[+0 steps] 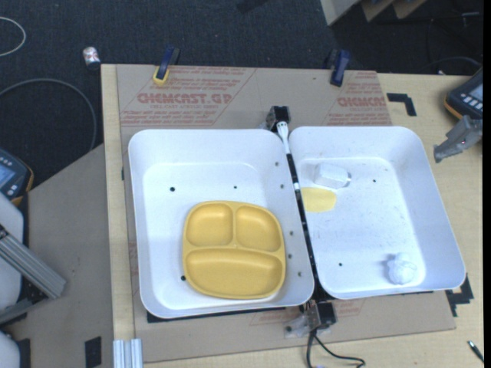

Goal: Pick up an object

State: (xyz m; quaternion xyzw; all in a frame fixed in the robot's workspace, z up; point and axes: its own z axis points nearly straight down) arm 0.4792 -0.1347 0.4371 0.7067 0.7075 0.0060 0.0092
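Observation:
A yellow divided plate (232,249) lies flat in the left bin (153,159), toward its front. In the right bin (414,175) a small clear-white piece (333,177) rests near the left wall, with a flat yellow piece (319,199) just in front of it. A white crumpled ball (400,268) sits near that bin's front right corner. My gripper (458,139) shows as a grey part at the right edge of the view, beyond the right bin's far right corner and apart from every object.
The bins sit on a cardboard sheet (199,94) held by clamps (163,65) at the back. A black divider strip (295,190) runs between the bins. Cables and a connector (314,317) lie at the front edge.

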